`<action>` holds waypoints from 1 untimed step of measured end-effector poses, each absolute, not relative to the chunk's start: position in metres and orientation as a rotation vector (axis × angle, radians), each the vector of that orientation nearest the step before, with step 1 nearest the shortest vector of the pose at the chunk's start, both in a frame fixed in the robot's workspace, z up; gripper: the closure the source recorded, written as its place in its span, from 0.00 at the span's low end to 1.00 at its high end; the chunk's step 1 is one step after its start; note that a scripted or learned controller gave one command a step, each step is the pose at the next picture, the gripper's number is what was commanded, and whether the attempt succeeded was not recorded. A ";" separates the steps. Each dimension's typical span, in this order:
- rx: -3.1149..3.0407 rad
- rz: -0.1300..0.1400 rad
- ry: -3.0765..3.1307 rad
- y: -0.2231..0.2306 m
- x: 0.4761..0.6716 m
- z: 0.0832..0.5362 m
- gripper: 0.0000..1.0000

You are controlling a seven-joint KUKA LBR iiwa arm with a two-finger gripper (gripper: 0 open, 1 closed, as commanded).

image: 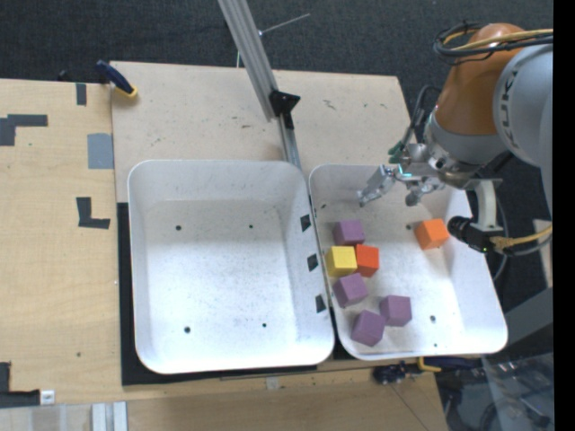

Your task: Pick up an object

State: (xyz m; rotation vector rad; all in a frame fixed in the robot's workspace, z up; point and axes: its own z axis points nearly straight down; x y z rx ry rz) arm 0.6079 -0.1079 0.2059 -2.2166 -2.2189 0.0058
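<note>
Currently nothing gripped. At lower right of the frame, inside the right bin (467, 341): two purple cubes (367, 327) (395, 309) just beside each other, a third purple cube (350, 288) above them. Expect a finger to land on a neighbour here, or to nudge one cube aside.

Further up, a tight cluster: yellow cube (341, 259) touching red-orange cube (367, 259), fourth purple cube (349, 232) just above. Same hazard, worse; no room visible for a finger between yellow and red-orange.

Well apart at right: orange cube (432, 233), nearest the bin wall. Possible finger strike on that wall.

Furthest up: gripper (393, 193), fingers spread, pinching nothing, over bare bin floor. Fingertips small and blurred; height above floor impossible to judge. Bin's upper right corner hidden behind the wrist.
</note>
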 end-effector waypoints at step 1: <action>-2.218 0.001 -2.223 -0.108 0.609 0.209 0.00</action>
